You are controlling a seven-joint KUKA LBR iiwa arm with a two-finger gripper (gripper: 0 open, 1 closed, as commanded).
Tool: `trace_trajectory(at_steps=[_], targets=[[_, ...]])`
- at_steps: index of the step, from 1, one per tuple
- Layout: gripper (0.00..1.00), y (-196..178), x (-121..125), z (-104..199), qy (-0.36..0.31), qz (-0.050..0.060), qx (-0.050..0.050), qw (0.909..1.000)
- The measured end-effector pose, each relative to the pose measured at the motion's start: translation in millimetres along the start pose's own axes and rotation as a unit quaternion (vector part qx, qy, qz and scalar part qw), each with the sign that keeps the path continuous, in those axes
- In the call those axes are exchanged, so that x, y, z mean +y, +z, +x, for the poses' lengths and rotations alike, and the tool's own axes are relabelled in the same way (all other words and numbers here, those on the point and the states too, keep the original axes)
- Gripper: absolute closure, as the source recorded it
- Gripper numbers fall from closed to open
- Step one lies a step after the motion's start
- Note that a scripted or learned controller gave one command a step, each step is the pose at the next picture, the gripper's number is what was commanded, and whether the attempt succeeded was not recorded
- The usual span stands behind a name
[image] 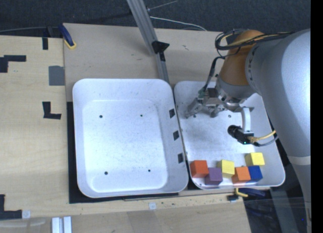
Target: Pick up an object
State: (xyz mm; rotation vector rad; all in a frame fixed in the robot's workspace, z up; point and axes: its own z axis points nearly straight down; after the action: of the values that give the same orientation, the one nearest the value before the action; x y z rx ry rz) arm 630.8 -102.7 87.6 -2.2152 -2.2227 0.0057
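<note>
Camera view shows the gripper [202, 107] hanging over the upper part of the right bin [262, 107], with all the blocks well apart from it, toward the near rim. An orange block [199, 168] and a purple block [215, 175] lie almost straight below the fingers along the bin's length; a yellow block [227, 167] sits just past them, and a second orange block [242, 174], a blue block [255, 173] and another yellow block [256, 159] crowd the corner under the arm's bulk.

The main risk, as I judge it, is a closing on nothing: the fingers stand over bare floor, so a descent here would catch no block. A second risk lies in the cluster itself. The blocks touch or nearly touch, so a finger coming down among them may land on top of one or shove a neighbour against the wall instead of straddling it.

The fingers appear spread apart, pointing toward the left bin [86, 126], and nothing sits between them; they look clear of the floor, though height is hard to judge.
</note>
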Motion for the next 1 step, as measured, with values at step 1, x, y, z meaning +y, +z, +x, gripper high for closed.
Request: trace_trajectory(at_steps=[1], targets=[[0.0, -108.0, -98.1, 32.8, 0.001, -0.003, 0.001, 1.0]])
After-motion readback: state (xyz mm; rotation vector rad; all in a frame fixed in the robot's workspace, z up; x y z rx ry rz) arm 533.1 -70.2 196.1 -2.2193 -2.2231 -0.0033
